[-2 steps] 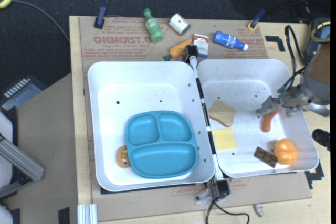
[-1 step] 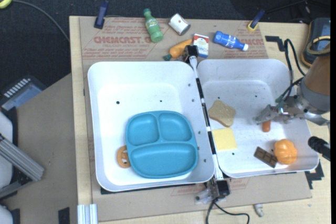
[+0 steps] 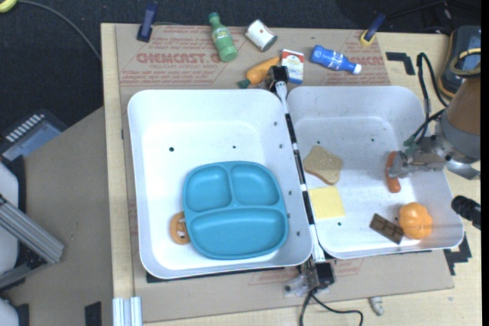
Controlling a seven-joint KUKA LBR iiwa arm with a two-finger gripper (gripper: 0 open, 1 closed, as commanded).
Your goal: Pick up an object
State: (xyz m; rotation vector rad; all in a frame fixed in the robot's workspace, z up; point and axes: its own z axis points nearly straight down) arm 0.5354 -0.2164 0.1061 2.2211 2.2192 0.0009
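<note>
The small orange-red sausage-shaped toy (image 3: pixel 393 181), at the right bin's (image 3: pixel 359 99) right-centre edge, sits under the gripper (image 3: pixel 403 163), whose finger spread I cannot tell, so an off-centre close could nudge it away.

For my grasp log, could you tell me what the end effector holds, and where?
It cannot be told: the end effector sits right at a small orange-red item in the right bin, contact unclear.

Robot lab: taped cardboard bench (image 3: pixel 191 57), twin white bins (image 3: pixel 153 126) (toy food).
</note>
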